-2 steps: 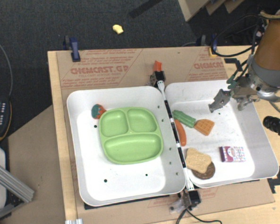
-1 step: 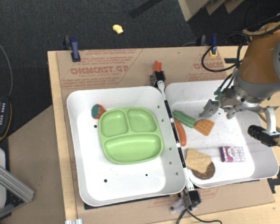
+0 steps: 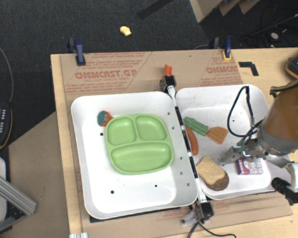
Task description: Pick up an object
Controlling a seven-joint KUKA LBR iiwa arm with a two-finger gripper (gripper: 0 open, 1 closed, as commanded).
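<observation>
The arm (image 3: 285, 122) comes in from three o'clock and hangs low over the right bin (image 3: 208, 95). Its gripper (image 3: 241, 153) is near the middle of this bin, a little toward four o'clock, just above a small purple and white packet (image 3: 250, 166). Thin metal parts reach out toward nine o'clock, but the wrist and a black cable (image 3: 237, 110) cover much of the tool, so I cannot tell how far it is open, and I see no object in it.

Several things in the right bin could be picked. The packet lies on the floor, partly under the tool. A piece of bread (image 3: 212, 172) is at seven o'clock in the bin, near the front wall. A green-handled brush (image 3: 206, 129) lies at ten o'clock, and a red sausage (image 3: 192, 141) lies along the dividing wall at nine o'clock. All of them seem to rest flat on the floor.

The left bin (image 3: 91, 170) bears a green divided plate (image 3: 139, 143) in its middle and a small round toy (image 3: 104, 117) at ten o'clock.

In my judgement the task is at the reaching stage. The arm is down among the objects, but nothing is lifted. What is left is to close on one object, probably the packet, and to raise it off the floor.
</observation>
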